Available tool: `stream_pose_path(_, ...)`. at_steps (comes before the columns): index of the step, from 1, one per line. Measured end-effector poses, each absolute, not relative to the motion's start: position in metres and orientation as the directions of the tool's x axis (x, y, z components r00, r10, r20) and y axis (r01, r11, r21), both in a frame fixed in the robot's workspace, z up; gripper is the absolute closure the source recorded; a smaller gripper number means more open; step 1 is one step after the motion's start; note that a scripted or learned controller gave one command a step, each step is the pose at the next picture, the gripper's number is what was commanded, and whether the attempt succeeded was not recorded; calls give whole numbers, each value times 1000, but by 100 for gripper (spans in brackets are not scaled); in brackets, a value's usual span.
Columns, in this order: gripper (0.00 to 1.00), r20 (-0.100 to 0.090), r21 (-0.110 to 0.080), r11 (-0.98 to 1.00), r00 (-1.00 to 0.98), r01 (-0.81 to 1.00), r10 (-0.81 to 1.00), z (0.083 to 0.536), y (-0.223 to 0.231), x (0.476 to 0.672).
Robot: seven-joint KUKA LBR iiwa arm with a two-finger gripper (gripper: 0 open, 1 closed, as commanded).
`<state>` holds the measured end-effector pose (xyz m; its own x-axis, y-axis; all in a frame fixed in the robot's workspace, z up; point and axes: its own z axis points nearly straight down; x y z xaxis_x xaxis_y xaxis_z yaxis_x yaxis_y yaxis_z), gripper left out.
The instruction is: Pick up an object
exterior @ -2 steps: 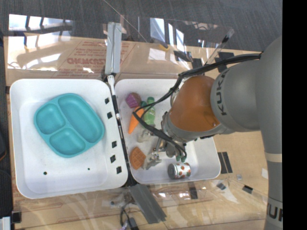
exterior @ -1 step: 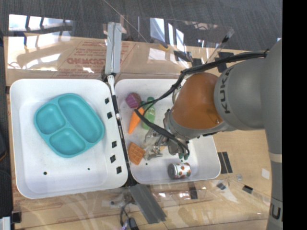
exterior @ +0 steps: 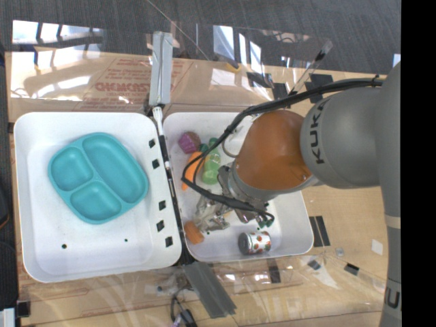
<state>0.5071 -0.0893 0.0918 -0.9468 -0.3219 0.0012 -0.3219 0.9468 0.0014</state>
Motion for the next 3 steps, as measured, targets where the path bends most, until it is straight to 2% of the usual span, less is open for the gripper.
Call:
stream_pose_path(1, 100, -4, -5, 715, -715, -699, -699, 194, -85, 501)
stream_pose_path(2, 100, -2, -4, 438, -438, -899, -899, 231, -90, 484)
stream_pose_path(3, 100, -1, 3, 120, -120, -993, -993, 191, -41, 491)
